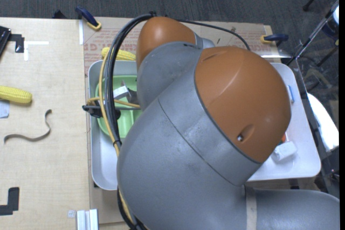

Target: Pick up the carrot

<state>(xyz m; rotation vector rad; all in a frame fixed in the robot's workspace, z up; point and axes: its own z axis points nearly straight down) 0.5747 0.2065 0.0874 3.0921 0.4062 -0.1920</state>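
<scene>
Camera view: the arm (215,137) bulks over both bins, hiding the work. We cannot tell how the gripper stands, nor can we make out the carrot, so progress is unclear; we judge the pick unconfirmed. Beneath the arm's left flank, the left bin (102,169) holds a green tray (121,116). Farther left, a corn cob (15,95) lies on the bench (43,169).

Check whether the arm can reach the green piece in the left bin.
Likely yes: the arm leans over the left bin, its front end above the green piece. Nothing seen blocks it, though the arm hides much of that bin.
</scene>
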